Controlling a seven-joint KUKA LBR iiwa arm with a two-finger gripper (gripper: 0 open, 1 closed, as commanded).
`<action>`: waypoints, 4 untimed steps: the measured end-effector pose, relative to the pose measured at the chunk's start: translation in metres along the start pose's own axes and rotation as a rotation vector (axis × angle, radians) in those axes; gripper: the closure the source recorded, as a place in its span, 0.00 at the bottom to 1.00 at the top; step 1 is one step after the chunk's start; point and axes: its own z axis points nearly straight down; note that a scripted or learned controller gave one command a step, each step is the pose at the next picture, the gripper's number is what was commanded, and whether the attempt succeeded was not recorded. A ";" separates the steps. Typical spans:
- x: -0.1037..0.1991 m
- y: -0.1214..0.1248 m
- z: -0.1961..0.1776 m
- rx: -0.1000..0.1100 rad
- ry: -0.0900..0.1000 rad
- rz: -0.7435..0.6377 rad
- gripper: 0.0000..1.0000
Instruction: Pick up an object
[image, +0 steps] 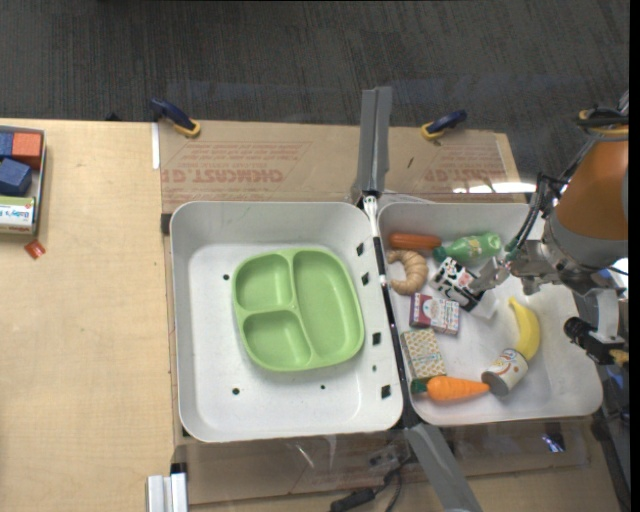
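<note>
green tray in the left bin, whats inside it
Nothing lies in the green tray: all three compartments show bare green plastic. It sits on the floor of the left bin. The bin floor directly under the tray is covered, so that part cannot be checked.

Two white bins (190, 330), one green tray (298, 308), two carrots (455, 389), one banana (526, 328), one croissant (408, 271).

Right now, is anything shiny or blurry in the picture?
In the camera view: glare whitens the cardboard behind the right bin; the gripper looks soft; the green plate is evenly lit and casts a faint shadow.
</note>
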 end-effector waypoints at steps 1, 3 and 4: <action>0.072 -0.010 0.010 -0.013 -0.003 0.002 0.00; 0.083 0.075 0.012 -0.003 0.002 -0.004 0.00; 0.085 0.078 0.000 -0.008 0.003 -0.010 1.00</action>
